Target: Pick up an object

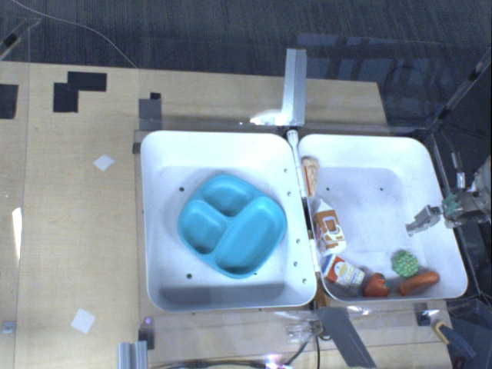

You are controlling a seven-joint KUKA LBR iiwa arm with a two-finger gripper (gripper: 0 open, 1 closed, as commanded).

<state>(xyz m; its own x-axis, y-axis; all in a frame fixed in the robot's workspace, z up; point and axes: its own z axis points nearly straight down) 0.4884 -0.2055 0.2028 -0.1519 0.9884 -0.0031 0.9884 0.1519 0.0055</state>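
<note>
White bins side by side on table (pixel 77 206). Left bin (pixel 161 167) holds blue divided plate (pixel 232 225). I see gripper (pixel 430 216) at right bin (pixel 369 160) right wall, above bin floor; fingers' state I cannot tell (too small, blurred). Nothing between fingers. Along front wall: red tomato (pixel 376 285), orange carrot (pixel 419 281), green ball (pixel 405 263) near carrot. Cartons (pixel 329 231) along left wall.
</note>
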